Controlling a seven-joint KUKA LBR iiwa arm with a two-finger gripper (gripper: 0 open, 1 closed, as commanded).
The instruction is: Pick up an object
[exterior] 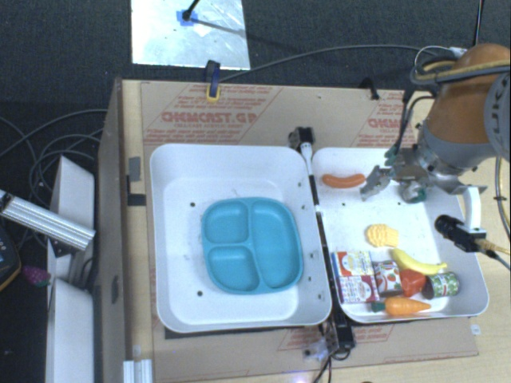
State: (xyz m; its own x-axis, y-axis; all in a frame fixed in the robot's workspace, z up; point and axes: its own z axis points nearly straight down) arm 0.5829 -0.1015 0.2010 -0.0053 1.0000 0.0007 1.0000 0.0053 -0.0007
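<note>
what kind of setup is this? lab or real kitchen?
Likely a robot lab bench, not a kitchen: two shallow white plastic bins on cardboard, toy food like a yellow plastic banana, loose black cables.

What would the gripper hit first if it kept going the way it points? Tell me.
Probably the hot dog: the gripper points left across the right bin, and the hot dog lies just beyond it. Height is unclear, so it might pass above.

A dark carpeted floor surrounds the cardboard-topped desk (black cables trail left); a shiny sheet lies beyond.
</note>
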